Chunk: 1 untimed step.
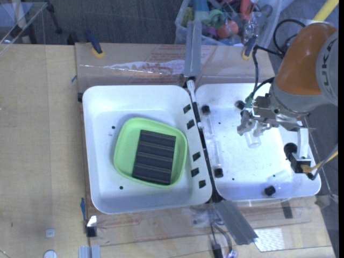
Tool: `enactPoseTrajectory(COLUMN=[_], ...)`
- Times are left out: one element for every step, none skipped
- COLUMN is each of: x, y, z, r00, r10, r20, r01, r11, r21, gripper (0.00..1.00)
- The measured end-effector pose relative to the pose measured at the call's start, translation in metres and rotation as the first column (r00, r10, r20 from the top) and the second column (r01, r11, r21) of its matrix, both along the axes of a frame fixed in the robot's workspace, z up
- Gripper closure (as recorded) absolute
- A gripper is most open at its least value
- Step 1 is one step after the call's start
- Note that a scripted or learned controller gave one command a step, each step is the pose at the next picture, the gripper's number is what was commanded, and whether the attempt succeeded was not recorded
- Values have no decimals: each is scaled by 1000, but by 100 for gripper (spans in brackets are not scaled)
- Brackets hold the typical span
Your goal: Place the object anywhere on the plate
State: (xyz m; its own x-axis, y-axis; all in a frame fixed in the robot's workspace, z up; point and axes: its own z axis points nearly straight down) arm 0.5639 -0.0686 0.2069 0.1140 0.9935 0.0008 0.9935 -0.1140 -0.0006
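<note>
A lime-green square plate (122, 144) rests in the left white bin (99, 109). On it lies a dark grey ridged rectangular block (155, 156), flat and a little right of the plate's middle. My gripper (251, 129) hangs over the right bin (228, 160), in its upper middle part, well to the right of the plate and the block. I see nothing of the task's objects at the gripper.
A raised divider (200, 144) with black clips separates the two bins. Small black knobs (270, 190) sit on the right bin's floor. A clear box of colourful toys (226, 12) stands behind the bins. Wooden bench surface lies to the left.
</note>
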Motion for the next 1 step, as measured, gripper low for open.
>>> enactPoseTrajectory(x=[0], y=[0], z=[0], r00=[1000], r10=[0], r20=[0], r01=[0], r11=[1000], r21=[0], gripper=[0])
